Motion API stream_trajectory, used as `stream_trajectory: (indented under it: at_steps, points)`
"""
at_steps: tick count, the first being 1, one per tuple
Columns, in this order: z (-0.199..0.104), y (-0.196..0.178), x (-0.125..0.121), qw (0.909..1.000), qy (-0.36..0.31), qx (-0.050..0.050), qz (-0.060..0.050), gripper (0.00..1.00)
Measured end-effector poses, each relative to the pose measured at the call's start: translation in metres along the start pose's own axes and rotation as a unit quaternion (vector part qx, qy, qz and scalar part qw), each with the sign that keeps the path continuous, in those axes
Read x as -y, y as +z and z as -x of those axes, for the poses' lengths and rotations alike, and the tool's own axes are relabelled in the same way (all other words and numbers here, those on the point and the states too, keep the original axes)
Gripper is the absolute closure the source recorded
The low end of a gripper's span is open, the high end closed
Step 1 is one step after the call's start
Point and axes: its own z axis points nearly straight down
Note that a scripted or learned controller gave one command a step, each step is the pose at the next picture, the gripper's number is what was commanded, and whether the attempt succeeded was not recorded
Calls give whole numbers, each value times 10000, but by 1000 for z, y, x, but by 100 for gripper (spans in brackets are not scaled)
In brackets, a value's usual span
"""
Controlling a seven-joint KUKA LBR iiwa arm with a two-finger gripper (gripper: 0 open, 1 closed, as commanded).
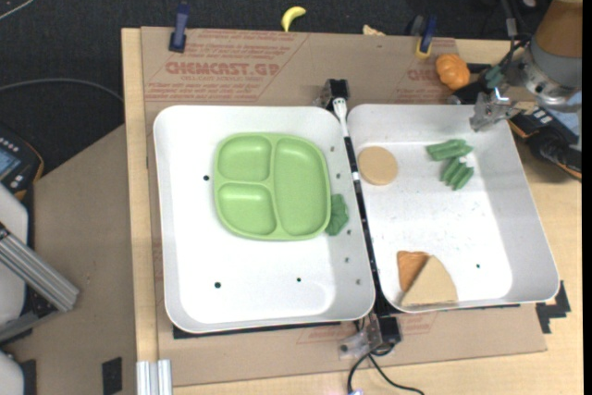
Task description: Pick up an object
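The right bin (518,227) holds a round tan biscuit (377,166), a bunch of green beans (450,162) and a tan wedge of bread with an orange edge (425,278). My gripper (487,112) hangs over the right bin's far right corner, up and to the right of the beans and apart from them. Nothing shows in it. In the left bin (185,273) lies a green divided plate (273,186), with a small dark green piece (338,214) against its right side.
An orange object (451,69) lies on the board just beyond the right bin, near the gripper. A small yellow banana (293,16) sits at the board's far edge. Blue clamps (178,30) hold the board. Cables run at the right.
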Motion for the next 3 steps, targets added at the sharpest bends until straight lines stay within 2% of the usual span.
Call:
stream_trajectory:
  at_steps: [1,2,3]
  points:
    - [-65,-13,36,10000,-9,-40,-58,100]
    - [-119,-34,52,10000,-16,-44,-46,100]
    - [-189,-33,60,10000,-19,-39,-58,100]
